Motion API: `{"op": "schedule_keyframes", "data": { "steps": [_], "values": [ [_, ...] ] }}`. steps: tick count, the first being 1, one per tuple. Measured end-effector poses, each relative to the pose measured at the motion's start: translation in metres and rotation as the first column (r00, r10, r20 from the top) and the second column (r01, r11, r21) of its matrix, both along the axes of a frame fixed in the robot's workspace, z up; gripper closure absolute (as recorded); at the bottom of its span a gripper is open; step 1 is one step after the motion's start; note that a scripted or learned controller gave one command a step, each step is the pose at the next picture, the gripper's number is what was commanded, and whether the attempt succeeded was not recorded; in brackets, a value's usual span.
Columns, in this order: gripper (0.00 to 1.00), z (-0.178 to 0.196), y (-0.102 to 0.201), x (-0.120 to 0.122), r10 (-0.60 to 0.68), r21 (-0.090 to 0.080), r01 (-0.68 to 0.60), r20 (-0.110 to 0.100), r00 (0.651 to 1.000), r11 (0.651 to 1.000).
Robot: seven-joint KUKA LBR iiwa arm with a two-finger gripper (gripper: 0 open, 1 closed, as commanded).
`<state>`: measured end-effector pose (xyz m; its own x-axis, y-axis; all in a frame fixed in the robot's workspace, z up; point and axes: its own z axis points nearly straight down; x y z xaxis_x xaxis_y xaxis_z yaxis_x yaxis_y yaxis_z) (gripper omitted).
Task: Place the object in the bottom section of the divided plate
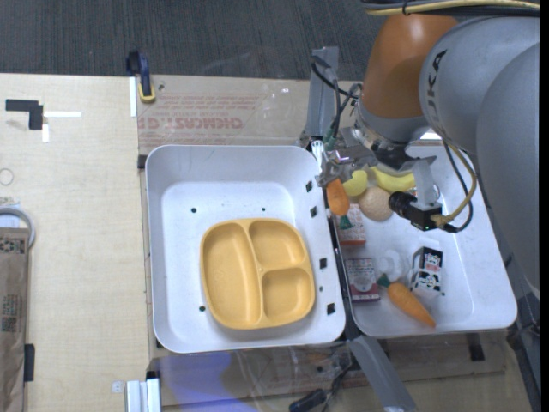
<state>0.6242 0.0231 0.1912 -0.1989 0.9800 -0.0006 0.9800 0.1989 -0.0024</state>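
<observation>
The yellow divided plate (257, 271) lies in the left white bin (171, 230), with one long section on its left and two smaller sections on its right. My gripper (378, 163) hangs over the top left corner of the right bin (480, 299), hidden under the orange band and grey wrist. Right below it lies a cluster of toy foods: a yellow banana (393, 179), a beige round piece (375, 205) and a small orange piece (337, 197) against the bin wall. I see nothing held.
In the right bin lie also a carrot (410, 305), a black and white carton (428, 270), a red and white packet (363, 279) and a small bottle (350, 227). The wall between the bins runs just left of the gripper. A black cable (455, 209) loops off the wrist.
</observation>
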Motion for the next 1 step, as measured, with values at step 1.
{"op": "schedule_keyframes", "data": {
  "steps": [1],
  "values": [
    [1.00, -0.0007, -0.0325, -0.0050, -0.159, -0.001, 0.159, -0.001, 0.987, 0.987]
  ]
}}
